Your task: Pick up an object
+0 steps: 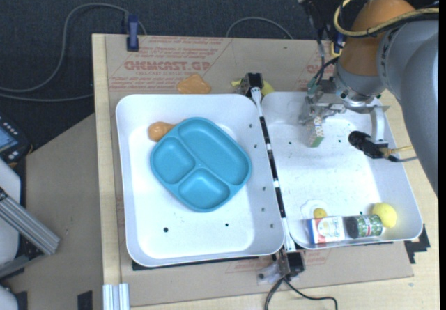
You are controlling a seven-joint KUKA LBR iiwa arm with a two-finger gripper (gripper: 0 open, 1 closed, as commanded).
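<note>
One metal pincer (317,119) clamped on small oblong packet (317,132); glossy blue three-compartment tray (200,162) left.

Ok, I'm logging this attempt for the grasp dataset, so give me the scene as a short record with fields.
left bin: blue three-compartment plastic tray; small orange object beside the tray's upper left edge
right bin: white carton, dark bottle and yellow ball along the near edge
gripper: over the right bin's far end, a small pale object between its fingers
bench outside the bins: orange piece behind the left bin
</note>
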